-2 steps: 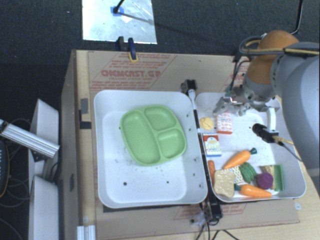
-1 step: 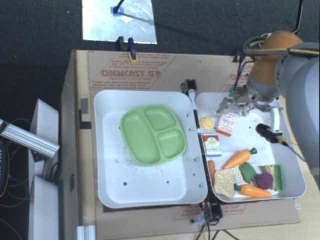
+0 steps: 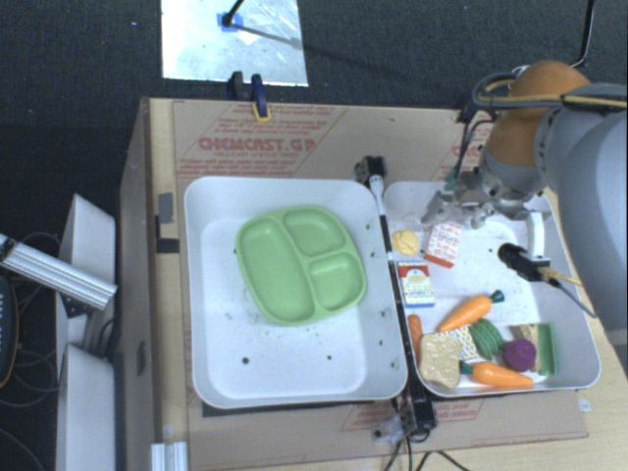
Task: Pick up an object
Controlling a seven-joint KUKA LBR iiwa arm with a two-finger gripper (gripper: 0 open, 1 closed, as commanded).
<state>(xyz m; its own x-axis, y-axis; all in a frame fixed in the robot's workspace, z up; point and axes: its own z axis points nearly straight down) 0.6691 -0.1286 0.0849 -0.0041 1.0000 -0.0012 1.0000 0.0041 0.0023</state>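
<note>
Toys crowd your right bin (image 3: 589,361); the small red-and-white carton (image 3: 444,243) lies just under the gripper (image 3: 459,207), finger spacing unreadable. Judge it light, stiff, slick; pinch across its narrow sides.

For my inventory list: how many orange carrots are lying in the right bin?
2. One carrot lies tilted at the bin's middle; the other carrot lies near the front edge, beside the cracker. Others may be hidden.
</note>
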